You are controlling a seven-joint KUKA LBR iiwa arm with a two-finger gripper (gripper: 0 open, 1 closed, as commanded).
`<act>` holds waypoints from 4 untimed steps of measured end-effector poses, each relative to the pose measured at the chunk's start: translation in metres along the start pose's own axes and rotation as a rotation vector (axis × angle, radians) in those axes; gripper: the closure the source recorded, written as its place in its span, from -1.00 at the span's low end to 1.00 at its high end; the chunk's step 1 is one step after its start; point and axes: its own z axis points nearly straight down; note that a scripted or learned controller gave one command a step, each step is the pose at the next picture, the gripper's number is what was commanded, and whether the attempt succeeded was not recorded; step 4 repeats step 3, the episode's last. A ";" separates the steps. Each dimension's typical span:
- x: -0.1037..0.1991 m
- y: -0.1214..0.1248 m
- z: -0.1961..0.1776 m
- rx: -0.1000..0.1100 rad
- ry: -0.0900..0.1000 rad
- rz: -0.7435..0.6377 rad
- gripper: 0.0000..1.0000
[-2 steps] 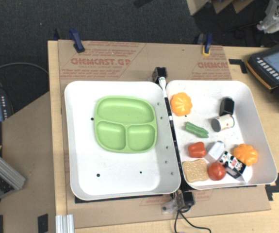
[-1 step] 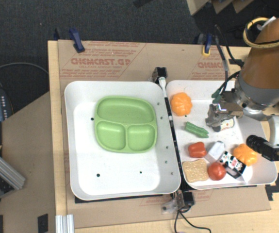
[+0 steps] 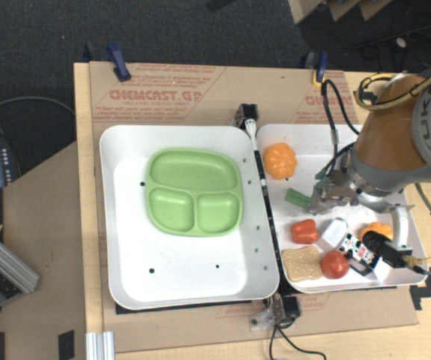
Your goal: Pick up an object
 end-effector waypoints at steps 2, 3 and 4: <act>-0.102 0.137 0.042 -0.025 -0.006 -0.005 1.00; -0.043 0.111 0.044 -0.009 0.002 -0.008 1.00; -0.043 0.111 0.044 -0.009 0.002 -0.008 1.00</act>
